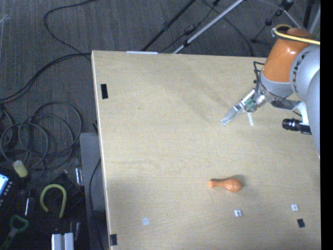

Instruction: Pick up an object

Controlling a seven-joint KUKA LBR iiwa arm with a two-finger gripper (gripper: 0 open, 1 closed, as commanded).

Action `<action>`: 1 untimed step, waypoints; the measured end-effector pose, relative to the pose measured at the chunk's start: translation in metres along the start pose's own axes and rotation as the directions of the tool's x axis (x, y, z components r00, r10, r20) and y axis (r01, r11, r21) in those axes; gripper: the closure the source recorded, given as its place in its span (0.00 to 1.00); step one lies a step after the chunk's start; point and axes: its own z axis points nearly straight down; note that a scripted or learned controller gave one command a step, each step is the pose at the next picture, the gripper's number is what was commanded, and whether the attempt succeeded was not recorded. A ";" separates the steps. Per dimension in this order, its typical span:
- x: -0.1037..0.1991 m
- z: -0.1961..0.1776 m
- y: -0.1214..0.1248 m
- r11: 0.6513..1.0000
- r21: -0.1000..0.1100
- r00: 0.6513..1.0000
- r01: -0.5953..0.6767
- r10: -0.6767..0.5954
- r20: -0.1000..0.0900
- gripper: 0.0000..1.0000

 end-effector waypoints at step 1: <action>0.000 0.000 0.000 1.000 0.000 1.000 0.000 0.000 0.000 0.00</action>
